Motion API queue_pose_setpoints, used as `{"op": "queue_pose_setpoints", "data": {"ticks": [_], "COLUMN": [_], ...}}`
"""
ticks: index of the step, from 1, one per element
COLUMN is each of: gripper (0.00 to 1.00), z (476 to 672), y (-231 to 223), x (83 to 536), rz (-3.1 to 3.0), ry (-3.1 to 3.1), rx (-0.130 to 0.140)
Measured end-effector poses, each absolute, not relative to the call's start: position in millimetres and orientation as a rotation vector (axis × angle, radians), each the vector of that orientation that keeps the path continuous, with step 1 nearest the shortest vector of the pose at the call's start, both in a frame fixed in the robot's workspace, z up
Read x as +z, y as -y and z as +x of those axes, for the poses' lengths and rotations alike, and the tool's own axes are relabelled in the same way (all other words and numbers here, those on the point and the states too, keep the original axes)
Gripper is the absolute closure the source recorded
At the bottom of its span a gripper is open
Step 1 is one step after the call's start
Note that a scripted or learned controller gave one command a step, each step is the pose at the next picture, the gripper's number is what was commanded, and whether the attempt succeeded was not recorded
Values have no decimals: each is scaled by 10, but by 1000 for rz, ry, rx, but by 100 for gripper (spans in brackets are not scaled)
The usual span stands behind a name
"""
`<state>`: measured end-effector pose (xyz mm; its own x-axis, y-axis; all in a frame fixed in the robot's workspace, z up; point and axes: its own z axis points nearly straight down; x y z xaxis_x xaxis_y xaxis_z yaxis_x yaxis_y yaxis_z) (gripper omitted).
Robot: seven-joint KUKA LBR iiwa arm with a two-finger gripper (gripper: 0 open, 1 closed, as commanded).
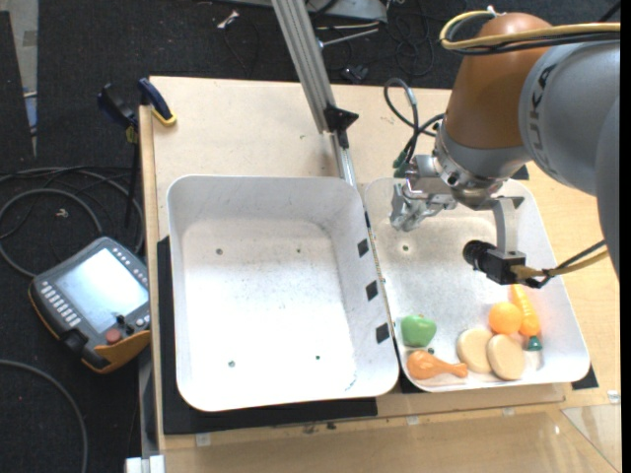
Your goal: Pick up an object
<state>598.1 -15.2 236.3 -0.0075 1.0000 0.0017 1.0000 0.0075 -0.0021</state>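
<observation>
1. My targets, small plastic toy foods, sit bunched in the right white bin's (552,227) near corner: a green pepper (418,329), orange drumstick (435,366), two beige slices (493,353), an orange ball (505,318) and a carrot (527,313).
2. The hand (408,211) hangs over that bin's far end, well apart from them; it carries nothing, and I cannot tell its spread.
3. Left of that bin, on the worktop (237,126), lies its twin (261,284).
</observation>
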Motion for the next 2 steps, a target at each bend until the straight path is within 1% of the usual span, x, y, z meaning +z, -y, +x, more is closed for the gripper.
{"op": "queue_pose_setpoints", "data": {"ticks": [1, 2], "gripper": [100, 100], "z": [5967, 5867], "y": [-479, -917], "x": [2398, 2354], "rz": [-2210, -2211], "ry": [2231, 2229], "rx": [-2, 1]}}
